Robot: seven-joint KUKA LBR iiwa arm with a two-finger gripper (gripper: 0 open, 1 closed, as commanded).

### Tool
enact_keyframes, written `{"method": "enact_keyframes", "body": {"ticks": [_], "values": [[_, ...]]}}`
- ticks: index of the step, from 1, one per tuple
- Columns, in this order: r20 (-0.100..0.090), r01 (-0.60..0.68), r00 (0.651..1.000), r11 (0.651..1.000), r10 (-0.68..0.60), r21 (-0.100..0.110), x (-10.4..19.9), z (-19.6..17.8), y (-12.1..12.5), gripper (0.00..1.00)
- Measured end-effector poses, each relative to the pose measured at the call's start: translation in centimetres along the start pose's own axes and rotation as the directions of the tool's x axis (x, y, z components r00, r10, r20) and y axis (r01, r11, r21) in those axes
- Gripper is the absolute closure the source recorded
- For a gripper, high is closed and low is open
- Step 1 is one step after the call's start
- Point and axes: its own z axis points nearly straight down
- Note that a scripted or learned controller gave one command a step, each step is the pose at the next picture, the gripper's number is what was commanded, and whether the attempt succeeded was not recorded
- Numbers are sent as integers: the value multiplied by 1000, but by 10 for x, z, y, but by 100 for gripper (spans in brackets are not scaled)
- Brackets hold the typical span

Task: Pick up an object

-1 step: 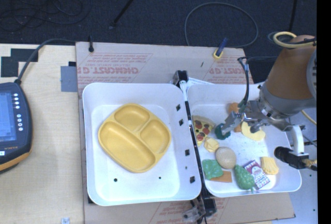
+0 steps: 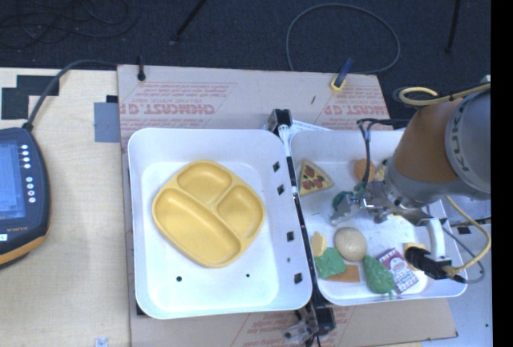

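Over the right bin (image 2: 461,289) your arm (image 2: 437,153) reaches in, its claw (image 2: 346,207) low, and you can't tell how it is set. Just below it lies the round tan ball (image 2: 350,242), near but not touching.

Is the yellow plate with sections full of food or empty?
Empty. The yellow three-section plastic plate lies flat in the left white bin, its compartments bare. The toy food sits in the right white bin.
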Motion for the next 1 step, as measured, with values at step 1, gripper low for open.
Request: {"method": "enact_keyframes", "body": {"ticks": [1], "values": [[3, 3, 1000, 1000, -3, -4, -6, -3, 61, 0]]}}
